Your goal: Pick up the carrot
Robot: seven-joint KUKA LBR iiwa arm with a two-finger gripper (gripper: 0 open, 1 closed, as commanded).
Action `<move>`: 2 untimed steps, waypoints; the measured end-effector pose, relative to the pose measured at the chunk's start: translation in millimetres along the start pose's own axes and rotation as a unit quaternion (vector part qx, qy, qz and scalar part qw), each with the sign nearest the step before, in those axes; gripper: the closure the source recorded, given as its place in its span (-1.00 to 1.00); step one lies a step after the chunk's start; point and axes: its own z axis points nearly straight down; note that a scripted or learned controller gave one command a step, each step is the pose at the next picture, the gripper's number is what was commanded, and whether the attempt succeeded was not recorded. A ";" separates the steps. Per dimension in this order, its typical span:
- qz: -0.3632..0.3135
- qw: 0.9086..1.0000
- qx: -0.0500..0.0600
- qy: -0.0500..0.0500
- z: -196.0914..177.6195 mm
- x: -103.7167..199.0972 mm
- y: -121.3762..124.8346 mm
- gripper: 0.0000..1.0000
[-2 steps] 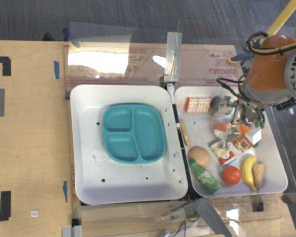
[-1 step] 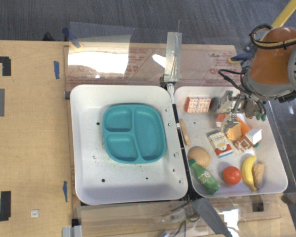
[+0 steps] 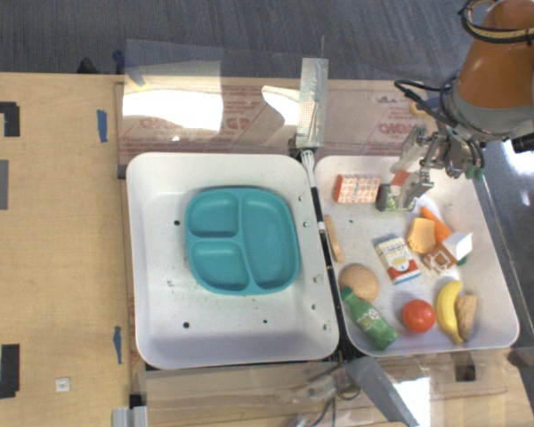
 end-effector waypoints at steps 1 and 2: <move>-0.020 1.000 0.001 0.010 68.8 112.9 -83.1 1.00; 0.134 0.991 0.001 0.004 -21.6 144.0 -9.0 1.00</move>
